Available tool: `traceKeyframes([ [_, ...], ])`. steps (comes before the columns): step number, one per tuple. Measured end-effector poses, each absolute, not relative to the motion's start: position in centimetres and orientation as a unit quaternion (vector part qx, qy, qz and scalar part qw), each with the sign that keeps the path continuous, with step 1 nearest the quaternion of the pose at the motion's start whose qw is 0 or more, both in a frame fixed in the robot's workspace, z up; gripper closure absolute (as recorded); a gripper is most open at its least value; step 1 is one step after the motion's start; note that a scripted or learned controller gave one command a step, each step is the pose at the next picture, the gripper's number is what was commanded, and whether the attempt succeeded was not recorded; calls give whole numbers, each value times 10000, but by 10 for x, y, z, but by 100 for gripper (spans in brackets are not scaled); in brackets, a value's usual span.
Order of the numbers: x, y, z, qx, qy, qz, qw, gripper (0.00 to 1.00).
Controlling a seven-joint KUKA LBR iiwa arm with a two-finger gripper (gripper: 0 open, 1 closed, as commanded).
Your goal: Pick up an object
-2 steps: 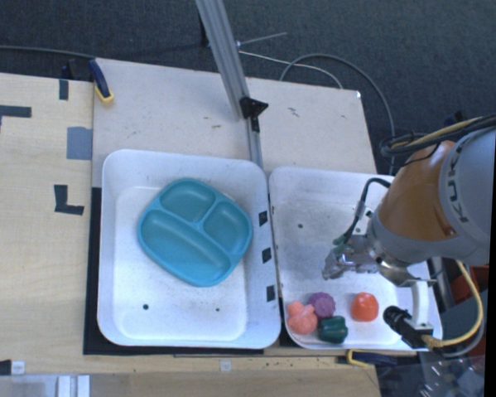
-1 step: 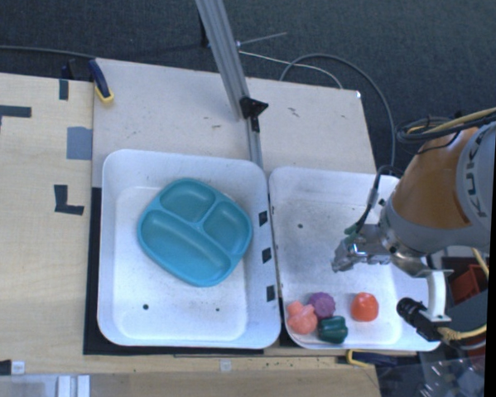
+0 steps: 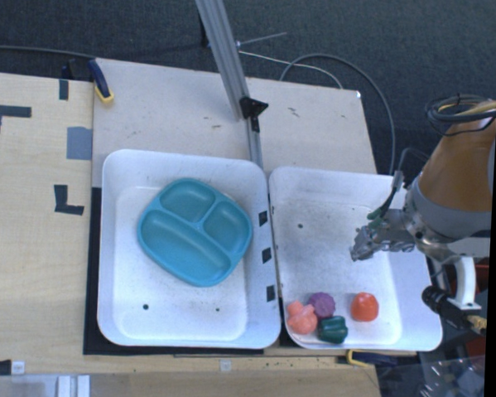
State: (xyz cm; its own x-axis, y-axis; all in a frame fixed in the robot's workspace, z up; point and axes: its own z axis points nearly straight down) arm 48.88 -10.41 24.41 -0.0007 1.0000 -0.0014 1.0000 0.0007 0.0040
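Setting: a wooden bench seen from above at a slant, bearing two shallow white bins side by side.
Left bin [image 3: 114, 228]: holds a teal divided plate [image 3: 195, 231] with three compartments, lying flat near the bin's middle.
Right bin [image 3: 314, 205]: holds four small objects clustered along its near edge.
Objects: an orange-pink piece [image 3: 301, 317] at the near left corner, a purple piece [image 3: 322, 304] just beside it, a dark green piece [image 3: 333, 329] touching the near rim, and a red-orange piece [image 3: 364, 307] a little apart to the right.
Arm: grey with an orange band, reaching in from the right over the right bin.
Gripper [image 3: 363, 245]: hangs over the bare middle of the right bin, well apart from the four objects.
Fingers: small and blurred; how far they are open cannot be told. Nothing is visible between them.
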Motion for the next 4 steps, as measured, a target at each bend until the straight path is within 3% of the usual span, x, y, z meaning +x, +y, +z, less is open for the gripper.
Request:
traceKeyframes([
  [4, 584, 84, 230, 7053, 7089, -6, -7, 100],
])
